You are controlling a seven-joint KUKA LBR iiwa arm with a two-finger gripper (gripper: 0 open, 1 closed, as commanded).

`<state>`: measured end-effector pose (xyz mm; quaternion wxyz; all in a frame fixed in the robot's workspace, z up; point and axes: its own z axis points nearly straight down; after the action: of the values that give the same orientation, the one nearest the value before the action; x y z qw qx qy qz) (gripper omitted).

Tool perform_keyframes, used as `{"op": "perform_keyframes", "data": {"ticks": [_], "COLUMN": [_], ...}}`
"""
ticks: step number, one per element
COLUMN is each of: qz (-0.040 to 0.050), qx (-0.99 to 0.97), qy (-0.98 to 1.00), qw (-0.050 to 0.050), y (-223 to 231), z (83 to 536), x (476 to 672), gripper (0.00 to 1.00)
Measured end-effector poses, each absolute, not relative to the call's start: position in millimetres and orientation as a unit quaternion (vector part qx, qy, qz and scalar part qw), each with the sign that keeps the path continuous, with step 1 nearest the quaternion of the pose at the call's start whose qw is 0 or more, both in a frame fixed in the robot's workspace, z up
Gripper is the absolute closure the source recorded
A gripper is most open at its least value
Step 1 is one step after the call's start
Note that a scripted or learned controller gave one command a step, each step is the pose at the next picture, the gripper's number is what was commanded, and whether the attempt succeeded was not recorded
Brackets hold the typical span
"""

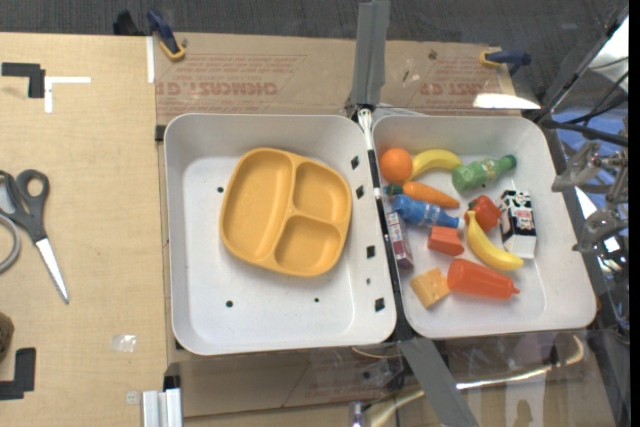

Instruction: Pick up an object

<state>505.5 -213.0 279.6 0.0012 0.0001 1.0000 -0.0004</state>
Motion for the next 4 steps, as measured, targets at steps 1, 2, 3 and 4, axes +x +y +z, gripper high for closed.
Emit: {"op": "perform_keyframes", "data": {"ticks": [1,2,3,4], "qz": [0.0000,-0.0002,-0.0004,-0.0003], "qx": [0.005,0.076,0.147,0.186], "qy": [1.000,0.997,0.989,0.983], "qw": [0.000,0.003,0.002,0.000], "y": [-159.6,-92.3,-92.4,-94.2], "z": [127.9,93.7,93.5,91.8], "x": [478.5,533.8,576.8,544.3], "gripper": [0.00,0.00,0.00,0.00]}}
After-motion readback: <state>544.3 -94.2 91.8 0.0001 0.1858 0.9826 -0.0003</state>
